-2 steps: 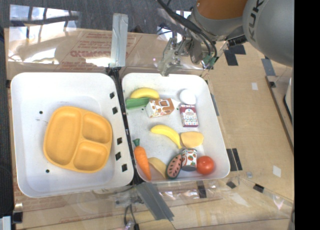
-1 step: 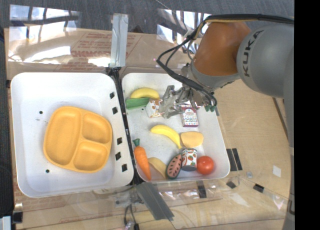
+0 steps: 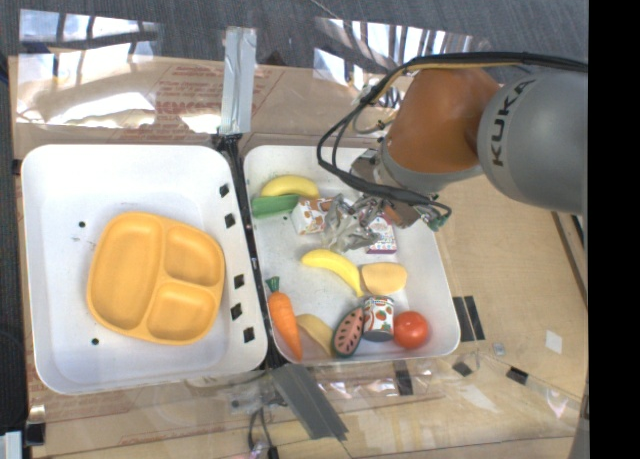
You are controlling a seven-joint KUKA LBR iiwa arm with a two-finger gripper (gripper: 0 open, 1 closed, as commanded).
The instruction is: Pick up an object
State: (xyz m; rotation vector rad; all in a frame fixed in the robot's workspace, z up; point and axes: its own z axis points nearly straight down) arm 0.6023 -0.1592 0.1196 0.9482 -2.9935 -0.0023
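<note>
Bench (image 3: 500, 277) carries 2 shallow white bins side by side. The left bin (image 3: 60, 197) holds 1 yellow divided tray (image 3: 155, 275) with 3 compartments, lying near the bin's centre. The right bin (image 3: 435, 277) holds the loose items. At its upper left, a yellow banana (image 3: 289, 186) lies just above a green cucumber (image 3: 274, 205). A second banana (image 3: 333, 269) lies near the bin's middle, with a pale yellow round piece (image 3: 384, 278) just to its right. Along the lower edge, from left to right: an orange carrot (image 3: 284, 324), a tan piece (image 3: 314, 332), a watermelon slice (image 3: 348, 332), a small can (image 3: 378, 317) and a red tomato (image 3: 410, 329); the can sits between the slice and the tomato, touching or nearly touching both. A small printed carton (image 3: 311, 216) lies right of the cucumber, and another small packet (image 3: 383, 237) lies further right. The grey arm (image 3: 530, 142) with its orange band (image 3: 440, 122) reaches in from the right, over the upper part of the right bin. The pincer (image 3: 352, 219) hangs low between the carton and the packet, above the second banana; whether it is apart or together cannot be told, and no item is visibly clamped in it.
</note>
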